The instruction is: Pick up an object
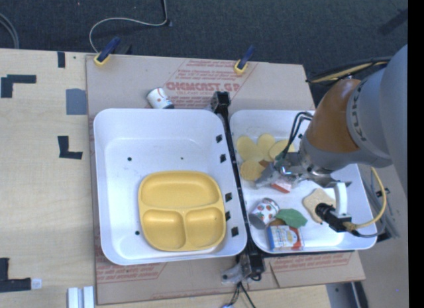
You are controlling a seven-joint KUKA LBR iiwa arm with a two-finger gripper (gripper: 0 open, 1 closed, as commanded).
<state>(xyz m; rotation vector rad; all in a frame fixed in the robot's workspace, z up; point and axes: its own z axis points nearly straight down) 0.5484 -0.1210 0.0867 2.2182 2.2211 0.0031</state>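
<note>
Arm position: the grey arm with its orange band reaches in from the right and bends down over the right bin [368,237], placing the jaws [283,171] low among the objects in the middle of that bin
Jaws state: cannot tell; the tip is buried in clutter and the wrist covers it
Candidate objects: pale yellow pieces [255,149] just beside the tip; a small carton [285,237] and a green piece [291,218] near the front wall
Left bin [109,167]: carries a yellow divided tray [182,210], well apart from the arm
Open room: tight; the divider wall between the bins lies just left of the tip, so a straight upward lift looks the safest exit
</note>
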